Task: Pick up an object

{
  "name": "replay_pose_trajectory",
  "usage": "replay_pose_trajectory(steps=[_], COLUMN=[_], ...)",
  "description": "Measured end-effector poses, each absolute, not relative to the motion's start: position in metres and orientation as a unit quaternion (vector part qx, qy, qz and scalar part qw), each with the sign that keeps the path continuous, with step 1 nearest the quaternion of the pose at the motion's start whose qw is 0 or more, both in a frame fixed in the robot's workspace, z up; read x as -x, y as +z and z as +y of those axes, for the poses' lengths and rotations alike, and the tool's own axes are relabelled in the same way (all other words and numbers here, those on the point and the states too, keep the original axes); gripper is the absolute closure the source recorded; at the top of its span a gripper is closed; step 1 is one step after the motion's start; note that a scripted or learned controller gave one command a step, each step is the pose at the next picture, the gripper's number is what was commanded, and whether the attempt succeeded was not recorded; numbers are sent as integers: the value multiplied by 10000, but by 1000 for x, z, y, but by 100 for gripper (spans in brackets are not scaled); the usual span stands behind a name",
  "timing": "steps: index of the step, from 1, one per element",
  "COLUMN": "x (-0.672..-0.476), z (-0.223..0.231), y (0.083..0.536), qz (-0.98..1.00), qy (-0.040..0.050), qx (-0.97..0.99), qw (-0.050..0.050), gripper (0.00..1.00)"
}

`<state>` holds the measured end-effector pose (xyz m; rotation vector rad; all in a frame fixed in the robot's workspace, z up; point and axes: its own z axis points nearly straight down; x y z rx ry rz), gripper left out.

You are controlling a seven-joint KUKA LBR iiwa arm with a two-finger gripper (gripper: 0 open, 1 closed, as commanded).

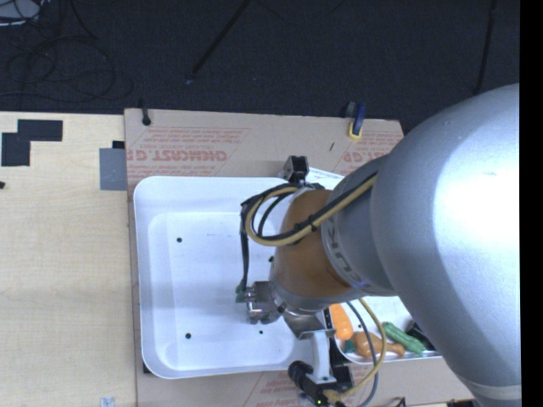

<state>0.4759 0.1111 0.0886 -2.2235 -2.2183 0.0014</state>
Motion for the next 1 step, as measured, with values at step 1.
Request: replay_pose_trajectory(steps=[1], x=[-476], z=[111], y=[89], qz=[-7056], qy=[-1], qx=[7086], qw=[11], gripper=[100])
